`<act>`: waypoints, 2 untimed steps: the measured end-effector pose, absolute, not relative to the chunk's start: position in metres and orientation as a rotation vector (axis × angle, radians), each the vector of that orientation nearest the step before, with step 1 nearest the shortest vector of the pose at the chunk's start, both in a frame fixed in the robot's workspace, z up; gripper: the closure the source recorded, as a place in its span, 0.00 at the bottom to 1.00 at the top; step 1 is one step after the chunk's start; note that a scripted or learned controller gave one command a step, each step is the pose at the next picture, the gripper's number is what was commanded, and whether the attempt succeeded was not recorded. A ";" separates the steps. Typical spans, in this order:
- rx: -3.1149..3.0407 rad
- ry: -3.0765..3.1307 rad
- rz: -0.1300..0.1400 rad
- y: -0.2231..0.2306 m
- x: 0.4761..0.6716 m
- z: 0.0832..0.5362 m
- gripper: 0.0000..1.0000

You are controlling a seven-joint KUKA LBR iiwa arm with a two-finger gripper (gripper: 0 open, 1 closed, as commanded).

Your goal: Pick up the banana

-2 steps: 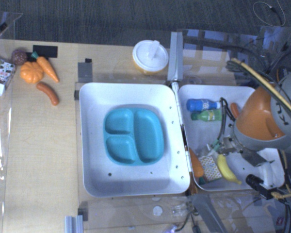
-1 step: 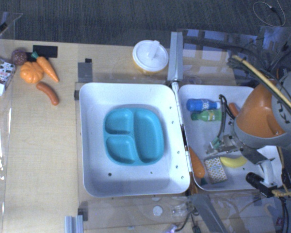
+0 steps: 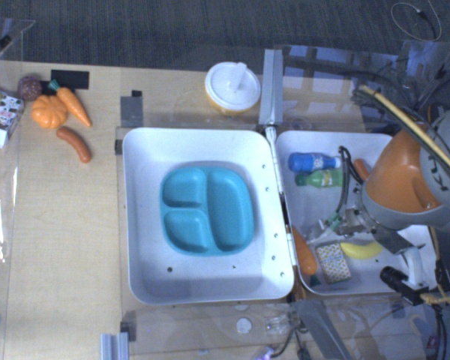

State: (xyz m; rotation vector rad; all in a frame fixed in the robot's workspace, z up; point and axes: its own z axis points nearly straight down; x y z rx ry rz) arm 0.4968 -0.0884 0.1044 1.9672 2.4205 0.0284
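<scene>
Two white bins: left bin [image 3: 139, 223], right bin [image 3: 300, 142]. One blue divided plate [image 3: 208, 209], lying in the left bin. In the right bin: one banana [image 3: 362, 250], two bottles (one blue [image 3: 312, 161], one green [image 3: 319, 178], side by side), one patterned block [image 3: 334, 264], one orange piece [image 3: 306, 258] at the rim. Left of the left bin: one carrot [image 3: 75, 105], one small pumpkin [image 3: 48, 112], one sausage [image 3: 74, 144]. Behind the left bin: one lidded white cup [image 3: 232, 87].

Arm [image 3: 405, 178] over right bin [image 3: 304, 145], claw [image 3: 350, 227] low just beside banana [image 3: 362, 250], near blue bottle [image 3: 311, 161], green bottle [image 3: 320, 178]; left bin [image 3: 142, 223] holds blue tray [image 3: 208, 209].
</scene>
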 end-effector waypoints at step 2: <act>2.092 2.324 0.009 -0.205 0.492 0.089 0.00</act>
